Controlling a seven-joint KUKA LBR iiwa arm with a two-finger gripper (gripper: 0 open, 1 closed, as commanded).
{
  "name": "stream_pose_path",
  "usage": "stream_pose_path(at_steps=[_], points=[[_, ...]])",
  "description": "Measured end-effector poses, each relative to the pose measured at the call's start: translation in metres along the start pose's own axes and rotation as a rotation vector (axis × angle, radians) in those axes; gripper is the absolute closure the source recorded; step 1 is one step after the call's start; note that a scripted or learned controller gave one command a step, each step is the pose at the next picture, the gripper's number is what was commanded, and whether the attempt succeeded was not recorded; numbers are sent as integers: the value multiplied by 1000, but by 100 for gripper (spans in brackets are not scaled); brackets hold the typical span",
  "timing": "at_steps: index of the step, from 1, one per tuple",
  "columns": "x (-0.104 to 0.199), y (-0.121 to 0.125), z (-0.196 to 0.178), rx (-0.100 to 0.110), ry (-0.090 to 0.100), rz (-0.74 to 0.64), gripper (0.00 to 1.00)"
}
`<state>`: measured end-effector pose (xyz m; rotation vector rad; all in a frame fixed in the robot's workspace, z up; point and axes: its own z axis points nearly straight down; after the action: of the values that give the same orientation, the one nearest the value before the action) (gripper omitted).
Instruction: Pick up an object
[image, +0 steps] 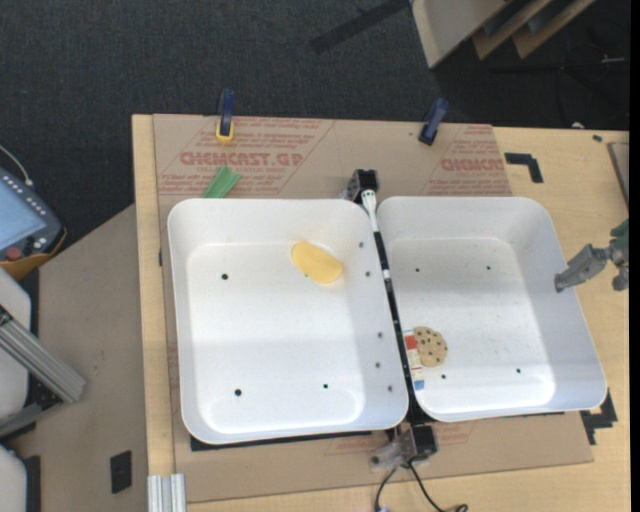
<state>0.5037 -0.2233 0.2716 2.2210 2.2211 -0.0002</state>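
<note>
— Looking for a target: which one, and where?
— Flat round cookie, speckled, in the right bin hard by the divider; a smooth yellow lump lies left of that divider.
— The hand?
— At the bin's far rim, nothing held; how far open I cannot tell. It must cross over and descend

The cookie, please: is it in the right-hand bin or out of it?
In: the cookie lies flat on the right-hand bin's floor, by its left wall.
</note>
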Motion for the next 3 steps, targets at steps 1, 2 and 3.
stream_pose_path(at_steps=[1, 2, 3], points=[[5, 67, -167, -23, -9, -5, 0], [68, 98, -262, -15, -4, -8, 0], [64, 96, -267, -8, -5, -2, 100]])
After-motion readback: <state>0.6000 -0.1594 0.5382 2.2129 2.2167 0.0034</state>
